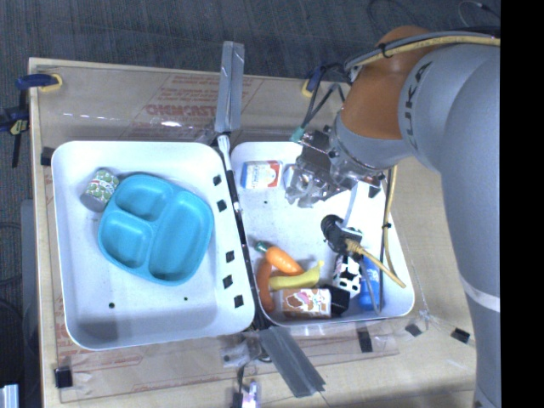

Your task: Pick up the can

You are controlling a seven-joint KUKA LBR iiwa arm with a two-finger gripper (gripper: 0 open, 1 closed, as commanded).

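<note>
Metal gripper [304, 184] is seen over the right bin [399, 300]; the state of its fingers cannot be told. The can [100, 187] is lodged in the left bin [127, 317], touching the blue tray [157, 228].

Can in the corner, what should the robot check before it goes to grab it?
1. Can in sight: ok. The can sits in the far-left corner of the left bin.
2. Gripper above the can: not ok. The gripper hangs over the right bin.
3. Room around the can: not ok. The blue plate sits tight against it.
4. Can standing upright: cannot tell.
5. Gripper carrying nothing: cannot tell.
</note>
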